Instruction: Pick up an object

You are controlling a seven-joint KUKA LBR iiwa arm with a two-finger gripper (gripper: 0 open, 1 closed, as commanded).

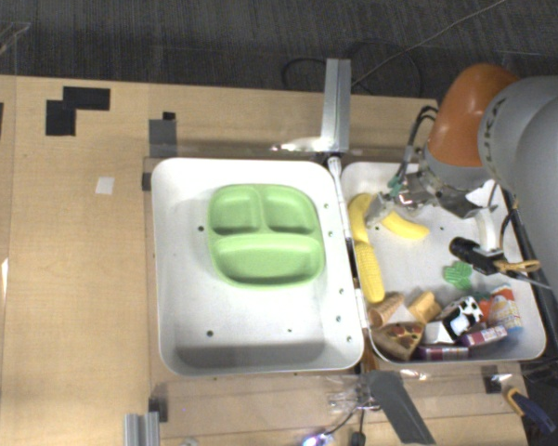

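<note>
The small banana [405, 227] lies in my right bin [529, 342], near its back, just under my claw [399, 196]. My claw hangs right over the banana's near end; I cannot tell how it stands or whether it touches the fruit. A corn cob [365, 251] lies along the bin's left wall, and a jumble of small toys [450, 323] crowds the front, hard to make out. The left bin [176, 249] holds a green divided tray [264, 233]. My arm [511, 128] is cut off at the right.
</note>
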